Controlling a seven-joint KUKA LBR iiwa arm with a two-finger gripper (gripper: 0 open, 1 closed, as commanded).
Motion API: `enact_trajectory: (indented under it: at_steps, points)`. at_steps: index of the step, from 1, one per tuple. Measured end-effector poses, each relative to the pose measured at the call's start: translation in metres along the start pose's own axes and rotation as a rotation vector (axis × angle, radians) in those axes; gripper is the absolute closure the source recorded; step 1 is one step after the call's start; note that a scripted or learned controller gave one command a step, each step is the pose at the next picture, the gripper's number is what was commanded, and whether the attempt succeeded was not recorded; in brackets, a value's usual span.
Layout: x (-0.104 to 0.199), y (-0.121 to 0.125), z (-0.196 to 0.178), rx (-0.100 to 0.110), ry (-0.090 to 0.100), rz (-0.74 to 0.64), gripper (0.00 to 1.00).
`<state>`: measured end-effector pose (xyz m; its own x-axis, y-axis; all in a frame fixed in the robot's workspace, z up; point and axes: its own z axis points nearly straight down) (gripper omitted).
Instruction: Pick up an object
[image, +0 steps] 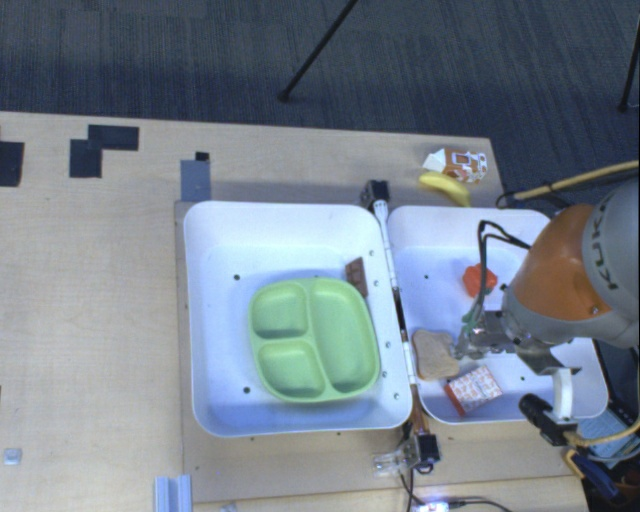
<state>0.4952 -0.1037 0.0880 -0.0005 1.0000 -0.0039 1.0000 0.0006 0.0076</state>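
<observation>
Wooden counter (100, 300) carries both bins; my hand (468, 340), lower right, hovers by the tan piece (432, 352), grip state unclear.

arm (575, 275): grey casing; orange band; black lettering; thin black cable loop near wrist

Floor (200, 50): dark blue carpet ran along 12 o'clock.
Bench (90, 330): pale wood, spread toward 9 o'clock.
Stand leg (318, 50): a thin black bar slanted at 12 o'clock.
</observation>
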Motion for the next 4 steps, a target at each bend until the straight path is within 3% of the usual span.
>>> enact_trajectory:
  at_steps: [1,2,4]
  points:
    - [-0.073,0.105,0.002,-0.001,0.000,-0.004,1.00]
    - [-0.104,0.077,0.002,0.001,0.000,-0.003,1.00]
    - [-0.103,0.066,0.001,-0.002,0.000,-0.002,1.00]
